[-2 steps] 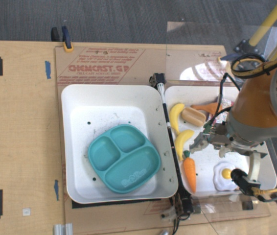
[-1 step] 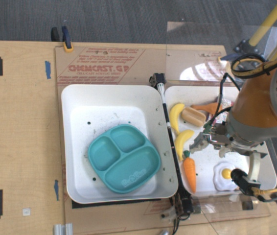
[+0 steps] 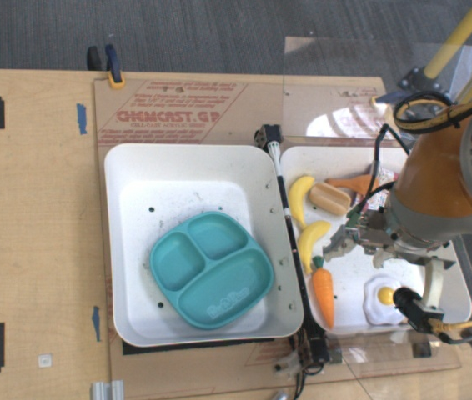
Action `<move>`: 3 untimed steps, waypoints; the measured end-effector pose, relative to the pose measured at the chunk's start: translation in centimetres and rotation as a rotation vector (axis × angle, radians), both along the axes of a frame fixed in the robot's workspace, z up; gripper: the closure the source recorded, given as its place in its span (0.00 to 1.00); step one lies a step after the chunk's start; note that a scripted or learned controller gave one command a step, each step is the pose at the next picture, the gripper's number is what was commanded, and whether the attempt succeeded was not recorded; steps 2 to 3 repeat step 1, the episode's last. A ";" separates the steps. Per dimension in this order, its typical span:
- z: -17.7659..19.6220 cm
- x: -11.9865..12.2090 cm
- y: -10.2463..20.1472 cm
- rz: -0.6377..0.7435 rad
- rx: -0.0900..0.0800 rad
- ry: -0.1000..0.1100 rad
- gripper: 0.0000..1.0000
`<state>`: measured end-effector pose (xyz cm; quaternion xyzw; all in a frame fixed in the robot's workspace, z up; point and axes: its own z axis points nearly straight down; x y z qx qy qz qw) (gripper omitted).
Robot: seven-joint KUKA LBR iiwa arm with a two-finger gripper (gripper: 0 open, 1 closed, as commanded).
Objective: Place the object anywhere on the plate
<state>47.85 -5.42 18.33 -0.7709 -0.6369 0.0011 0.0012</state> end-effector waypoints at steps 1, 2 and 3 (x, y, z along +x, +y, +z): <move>0.0 0.0 0.0 0.000 0.000 0.000 0.00; 0.0 0.0 0.0 0.000 0.000 0.000 0.00; 0.0 0.0 0.0 0.000 0.000 0.000 0.00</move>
